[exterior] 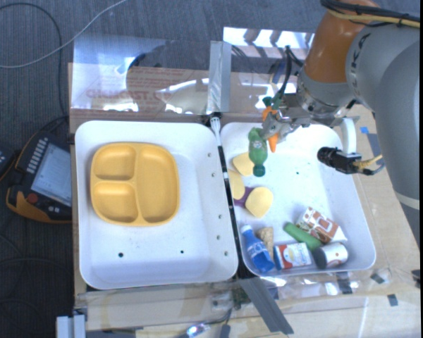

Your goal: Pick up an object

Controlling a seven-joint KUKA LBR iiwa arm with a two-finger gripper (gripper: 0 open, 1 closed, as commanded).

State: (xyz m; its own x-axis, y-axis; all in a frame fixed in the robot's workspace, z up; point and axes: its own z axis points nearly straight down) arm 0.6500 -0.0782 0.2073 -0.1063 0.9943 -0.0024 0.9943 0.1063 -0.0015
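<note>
A green bottle (257,150) is seen hanging upright from the jaws (271,129), closed on its top, just above the right bin (352,210) near yellow toy pieces (252,189); the pick is judged largely done, with only clearance left.

The table (303,308) carries 2 shallow white bins touching side by side: the left bin (127,259) and the right bin (352,210). Clear plastic sheeting (162,90) lies behind them.
</note>
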